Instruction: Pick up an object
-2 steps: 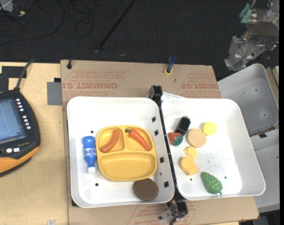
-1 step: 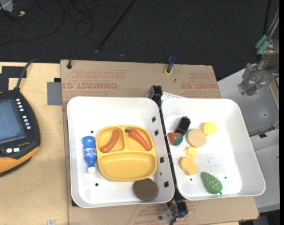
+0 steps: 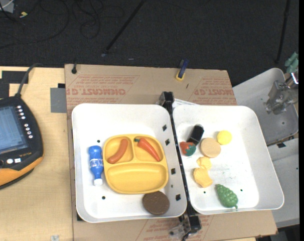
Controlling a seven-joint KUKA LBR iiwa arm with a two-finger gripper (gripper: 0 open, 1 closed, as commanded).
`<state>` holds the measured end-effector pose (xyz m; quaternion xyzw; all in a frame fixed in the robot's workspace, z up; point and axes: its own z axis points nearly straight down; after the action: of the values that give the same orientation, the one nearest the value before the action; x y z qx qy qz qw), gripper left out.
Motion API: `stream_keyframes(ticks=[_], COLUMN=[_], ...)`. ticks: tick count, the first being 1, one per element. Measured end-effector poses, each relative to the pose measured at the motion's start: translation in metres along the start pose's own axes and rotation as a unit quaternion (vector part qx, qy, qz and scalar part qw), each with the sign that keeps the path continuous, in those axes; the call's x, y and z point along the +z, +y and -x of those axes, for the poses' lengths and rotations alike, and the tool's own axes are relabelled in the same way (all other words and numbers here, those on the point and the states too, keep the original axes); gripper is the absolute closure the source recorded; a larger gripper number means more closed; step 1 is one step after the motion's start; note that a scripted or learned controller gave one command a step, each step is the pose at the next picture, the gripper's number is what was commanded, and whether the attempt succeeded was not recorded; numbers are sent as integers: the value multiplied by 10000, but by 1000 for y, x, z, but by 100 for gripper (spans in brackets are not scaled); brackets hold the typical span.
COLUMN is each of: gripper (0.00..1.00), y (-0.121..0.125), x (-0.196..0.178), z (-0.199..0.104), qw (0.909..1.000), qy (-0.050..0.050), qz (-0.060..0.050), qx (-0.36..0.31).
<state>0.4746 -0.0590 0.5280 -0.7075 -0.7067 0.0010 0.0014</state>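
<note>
Beneath both white bins (image 3: pixel 87 117), brown cardboard (image 3: pixel 142 87) covers a wooden bench (image 3: pixel 41 195).

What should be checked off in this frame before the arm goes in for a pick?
1. Claw outside both bins, at the view's right edge: ok.
2. Claw open for a grasp: cannot tell.
3. Green object lies apart from its neighbours in the right bin: ok.
4. Yellow ball free of the tan disc: cannot tell, they sit very close.
5. Blue bottle free to lift: not ok, it lies pressed against the yellow tray.
</note>
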Motion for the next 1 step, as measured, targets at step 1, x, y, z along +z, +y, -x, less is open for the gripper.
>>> stream_keyframes(ticks=[1], gripper=[100], y=[2], x=[25], z=[12], qw=[10000], qy=[-3], qz=[-5], qx=[2])
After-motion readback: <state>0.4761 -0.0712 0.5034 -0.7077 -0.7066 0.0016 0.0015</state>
